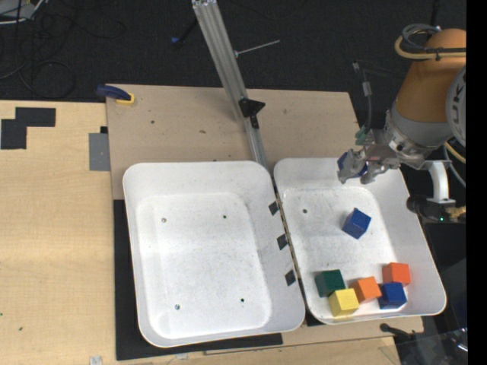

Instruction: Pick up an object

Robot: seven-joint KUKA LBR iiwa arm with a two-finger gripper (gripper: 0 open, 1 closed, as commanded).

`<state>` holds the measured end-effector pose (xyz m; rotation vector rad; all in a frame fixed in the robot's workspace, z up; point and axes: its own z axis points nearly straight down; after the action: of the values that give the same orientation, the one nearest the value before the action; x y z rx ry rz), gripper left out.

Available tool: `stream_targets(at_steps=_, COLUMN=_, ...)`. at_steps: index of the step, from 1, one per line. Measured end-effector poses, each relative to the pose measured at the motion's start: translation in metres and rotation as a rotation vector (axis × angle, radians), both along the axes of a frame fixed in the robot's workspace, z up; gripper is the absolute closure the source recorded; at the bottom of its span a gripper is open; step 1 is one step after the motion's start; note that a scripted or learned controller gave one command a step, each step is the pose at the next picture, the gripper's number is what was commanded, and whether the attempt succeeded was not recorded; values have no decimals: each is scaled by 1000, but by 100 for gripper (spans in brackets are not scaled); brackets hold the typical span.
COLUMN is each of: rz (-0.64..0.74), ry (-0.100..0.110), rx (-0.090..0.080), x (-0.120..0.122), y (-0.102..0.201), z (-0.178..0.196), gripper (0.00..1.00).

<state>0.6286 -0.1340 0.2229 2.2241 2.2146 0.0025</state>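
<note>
Blue, small and hard-edged, the lone cube [356, 223] sits mid right bin [426, 268], apart from the others; probably light and rigid; grip opposite flat faces; the hand [358, 168] hovers near, carrying nothing, its opening unclear.

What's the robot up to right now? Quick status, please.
Claw over right bin's far edge, nothing visibly held. Nearest block: lone blue cube, apart from it. Nothing between them.

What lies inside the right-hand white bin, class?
The right bin holds six cubes: a blue cube alone mid-bin, and green, yellow, orange, red and another blue clustered at its near edge. The gripper covers its far rim.
</note>
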Motion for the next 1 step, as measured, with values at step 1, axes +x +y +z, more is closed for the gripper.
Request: stream_targets(at_steps=1, rz=4, ry=1, rx=1, x=-9, y=1, z=48, gripper=100)
